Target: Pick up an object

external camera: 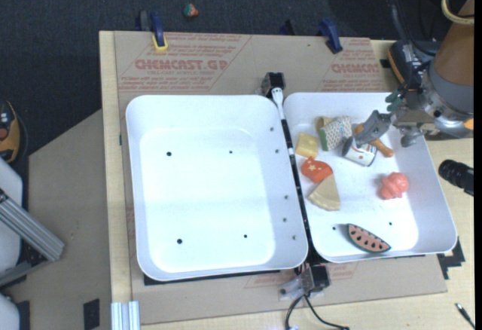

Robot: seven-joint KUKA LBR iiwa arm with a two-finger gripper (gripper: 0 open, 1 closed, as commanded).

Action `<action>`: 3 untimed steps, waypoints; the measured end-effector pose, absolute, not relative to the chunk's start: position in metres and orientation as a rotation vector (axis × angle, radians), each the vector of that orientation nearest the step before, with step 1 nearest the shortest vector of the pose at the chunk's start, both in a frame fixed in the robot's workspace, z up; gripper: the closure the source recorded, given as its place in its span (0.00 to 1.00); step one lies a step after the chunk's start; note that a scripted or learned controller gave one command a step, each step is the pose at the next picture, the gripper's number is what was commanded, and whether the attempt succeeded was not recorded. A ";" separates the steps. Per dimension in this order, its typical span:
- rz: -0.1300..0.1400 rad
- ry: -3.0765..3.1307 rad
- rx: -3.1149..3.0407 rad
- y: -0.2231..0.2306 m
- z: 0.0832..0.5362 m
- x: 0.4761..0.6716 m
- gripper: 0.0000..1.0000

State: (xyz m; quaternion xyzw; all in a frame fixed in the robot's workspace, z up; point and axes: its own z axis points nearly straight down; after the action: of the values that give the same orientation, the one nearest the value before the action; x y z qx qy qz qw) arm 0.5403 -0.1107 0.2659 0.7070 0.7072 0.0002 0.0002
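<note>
1. Reaching in from the right, the grey arm (452, 72) with its orange-brown band carries the gripper (367, 135) low over the right bin (429, 193), its dark metal fingers slanting down and left toward the cluster of toys.
2. Whether those fingers are spread or pressed together I cannot tell; they blur into the objects beneath them.
3. Just below the fingertips lies a small silvery cylinder (362, 154), shiny like a tin can on its side; it looks touching or nearly touching the gripper, but nothing shows it held between the fingers.
4. Left of the gripper sits a pale, speckled block (337, 128) with a green edge, and beside it a smooth yellow cube-like piece (306, 145).
5. Below these lies a glossy red-orange rounded piece (317, 169) and a tan wedge (325, 196) shaped like a slice of cheese or bread.
6. A matte pink lumpy piece (393, 185) rests well apart, down and right of the gripper.
7. Near the bin's front rim lies a flat watermelon slice (367, 239), red with dark seeds and a dark rind.
8. The left bin (151, 117) is smooth white plastic, shallow, with rounded corners and small dark dots on its floor; both bins rest on a brown board (226, 57) printed with red lettering.
</note>
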 end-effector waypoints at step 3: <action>0.008 2.224 2.212 -0.053 0.189 0.583 1.00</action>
State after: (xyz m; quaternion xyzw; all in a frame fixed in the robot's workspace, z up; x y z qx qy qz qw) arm 0.5829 -0.0526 0.1892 0.7052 0.7090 0.0026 0.0026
